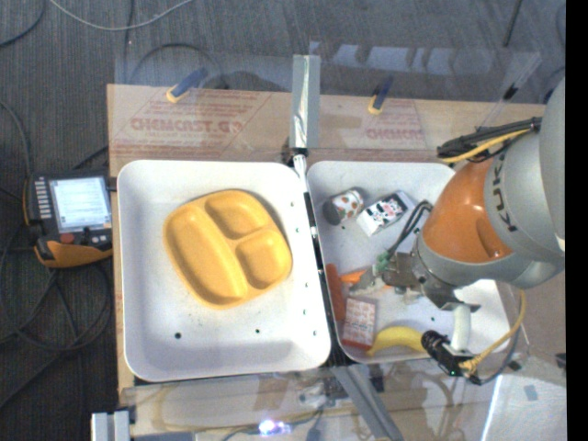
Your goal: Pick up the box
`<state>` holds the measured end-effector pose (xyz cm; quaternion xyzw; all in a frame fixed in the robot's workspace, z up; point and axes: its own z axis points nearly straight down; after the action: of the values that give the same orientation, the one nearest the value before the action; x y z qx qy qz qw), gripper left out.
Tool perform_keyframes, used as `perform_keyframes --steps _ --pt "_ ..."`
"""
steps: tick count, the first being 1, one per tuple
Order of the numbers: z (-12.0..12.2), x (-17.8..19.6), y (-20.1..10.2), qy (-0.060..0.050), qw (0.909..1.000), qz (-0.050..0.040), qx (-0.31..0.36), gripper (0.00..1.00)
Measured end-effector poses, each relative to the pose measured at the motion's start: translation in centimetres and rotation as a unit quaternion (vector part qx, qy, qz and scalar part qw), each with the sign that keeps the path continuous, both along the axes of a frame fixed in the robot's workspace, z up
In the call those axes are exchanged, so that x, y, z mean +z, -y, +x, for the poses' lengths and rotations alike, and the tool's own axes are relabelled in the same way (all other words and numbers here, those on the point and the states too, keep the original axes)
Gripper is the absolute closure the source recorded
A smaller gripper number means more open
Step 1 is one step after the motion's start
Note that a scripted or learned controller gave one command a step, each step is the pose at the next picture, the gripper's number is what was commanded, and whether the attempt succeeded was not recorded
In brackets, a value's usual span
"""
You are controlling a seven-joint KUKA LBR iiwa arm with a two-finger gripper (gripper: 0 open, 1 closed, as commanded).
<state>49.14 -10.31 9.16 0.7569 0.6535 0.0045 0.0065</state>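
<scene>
Arm over the right bin, box lying near its front wall.
The box (358, 321) lay flat in the right bin (410, 178), just beside a banana (397, 339), with the arm's wrist above and to its right. The state of the fingers could not be told. A yellow divided tray (229, 245) sat in the left bin (147, 329).

Divided tray (230, 246) in left bin (138, 338); box (359, 322) in right bin (322, 177), banana (397, 340) just beside.
</scene>
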Motion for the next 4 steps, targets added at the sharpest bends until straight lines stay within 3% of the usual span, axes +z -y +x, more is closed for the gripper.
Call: perform_keyframes --steps 2,3,4 --pt "-0.2 -0.1 -0.5 0.002 0.9999 -0.0005 -0.01 0.0" --pt "4.5 15.2 -3.0 -0.009 0.9992 0.0001 -0.04 0.0" --pt "2.5 4.9 8.0 -0.01 0.9914 0.0014 -0.13 0.0"
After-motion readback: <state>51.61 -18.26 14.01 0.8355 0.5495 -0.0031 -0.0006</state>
